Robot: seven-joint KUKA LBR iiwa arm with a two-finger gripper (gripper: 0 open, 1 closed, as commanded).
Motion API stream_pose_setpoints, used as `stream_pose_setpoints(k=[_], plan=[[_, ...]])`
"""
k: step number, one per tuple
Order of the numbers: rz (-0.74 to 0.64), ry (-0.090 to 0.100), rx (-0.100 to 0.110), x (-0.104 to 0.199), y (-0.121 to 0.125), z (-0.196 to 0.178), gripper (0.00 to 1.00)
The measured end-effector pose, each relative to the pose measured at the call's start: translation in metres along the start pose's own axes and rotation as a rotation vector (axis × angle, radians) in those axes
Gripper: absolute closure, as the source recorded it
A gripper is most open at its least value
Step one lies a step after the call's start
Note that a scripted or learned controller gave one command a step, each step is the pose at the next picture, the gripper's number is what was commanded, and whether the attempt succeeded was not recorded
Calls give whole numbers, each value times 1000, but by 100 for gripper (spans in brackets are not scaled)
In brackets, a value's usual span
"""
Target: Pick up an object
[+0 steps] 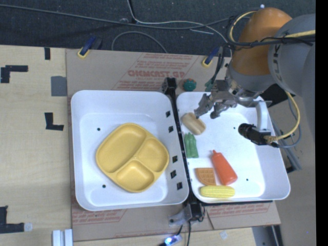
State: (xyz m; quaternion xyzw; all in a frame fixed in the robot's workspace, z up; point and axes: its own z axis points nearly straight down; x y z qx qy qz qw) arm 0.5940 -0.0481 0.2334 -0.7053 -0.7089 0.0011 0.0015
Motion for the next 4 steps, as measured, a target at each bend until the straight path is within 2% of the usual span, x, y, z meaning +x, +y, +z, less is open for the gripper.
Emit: stream_pose_setpoints(k=[3, 4], plan=[[0, -1, -2, 150, -19, -12, 100], [2, -1, -2, 148, -19, -11, 0]])
